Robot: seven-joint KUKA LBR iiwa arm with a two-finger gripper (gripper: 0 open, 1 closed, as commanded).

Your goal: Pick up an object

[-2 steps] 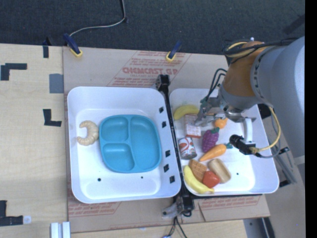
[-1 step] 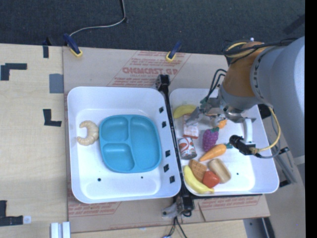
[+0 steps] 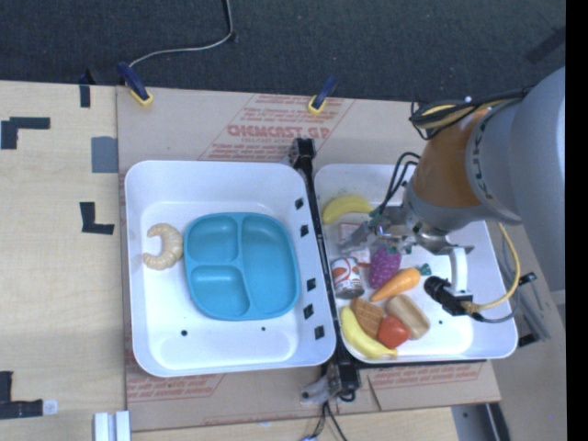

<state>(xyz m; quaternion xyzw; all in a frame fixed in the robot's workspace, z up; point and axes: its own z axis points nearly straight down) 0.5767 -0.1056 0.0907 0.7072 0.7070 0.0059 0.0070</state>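
Note:
The right bin (image 3: 482, 338) holds a heap of toy food. There is a yellow banana (image 3: 344, 207) at the back and a red and white can (image 3: 346, 277) by the left wall. A purple bunch of grapes (image 3: 384, 266), an orange carrot (image 3: 397, 283), a bread roll (image 3: 410, 313), a red piece (image 3: 393, 333) and a second banana (image 3: 361, 338) lie toward the front. My gripper (image 3: 371, 234) hangs low over the bin's left half, between the back banana and the grapes. Its tips blend into the clutter.
The left bin (image 3: 220, 352) holds a blue divided plate (image 3: 242, 265) and a tan croissant (image 3: 163, 246) beside it. A black divider (image 3: 312, 246) runs between the bins. A black and yellow cable (image 3: 478, 306) trails from the wrist over the right bin.

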